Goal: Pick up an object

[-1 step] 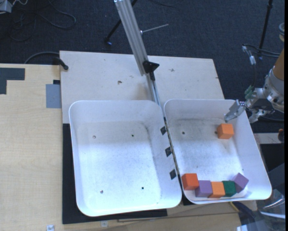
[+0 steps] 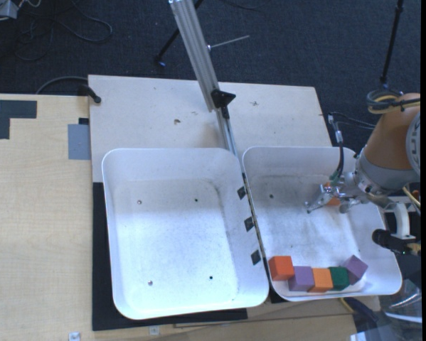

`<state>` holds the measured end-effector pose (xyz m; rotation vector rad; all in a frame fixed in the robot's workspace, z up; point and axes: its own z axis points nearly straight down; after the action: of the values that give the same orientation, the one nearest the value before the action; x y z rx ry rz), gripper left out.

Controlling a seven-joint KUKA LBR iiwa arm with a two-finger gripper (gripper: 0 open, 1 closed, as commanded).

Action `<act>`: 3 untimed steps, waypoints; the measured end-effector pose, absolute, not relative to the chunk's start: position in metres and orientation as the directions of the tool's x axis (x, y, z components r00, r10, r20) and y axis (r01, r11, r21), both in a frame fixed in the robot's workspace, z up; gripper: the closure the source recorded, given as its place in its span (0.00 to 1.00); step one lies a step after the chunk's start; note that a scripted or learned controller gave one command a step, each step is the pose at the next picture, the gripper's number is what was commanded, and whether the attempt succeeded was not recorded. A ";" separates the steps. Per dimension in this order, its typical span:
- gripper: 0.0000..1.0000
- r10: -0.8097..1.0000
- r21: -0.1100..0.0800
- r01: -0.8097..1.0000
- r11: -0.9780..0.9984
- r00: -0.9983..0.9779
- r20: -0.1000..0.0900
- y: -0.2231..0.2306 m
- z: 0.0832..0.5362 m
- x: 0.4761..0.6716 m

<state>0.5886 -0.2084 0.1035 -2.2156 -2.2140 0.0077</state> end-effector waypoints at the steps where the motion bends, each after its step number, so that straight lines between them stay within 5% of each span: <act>1: 0.00 1.000 0.000 1.000 0.003 -0.003 0.000 -0.209 0.090 0.635; 2: 0.00 1.000 0.001 1.000 0.003 -0.003 0.000 -0.197 0.091 0.659; 3: 0.00 1.000 -0.005 1.000 -0.001 0.001 0.001 -0.190 0.091 0.613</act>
<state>0.6129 -0.1900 0.0906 -2.2194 -2.2172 0.0042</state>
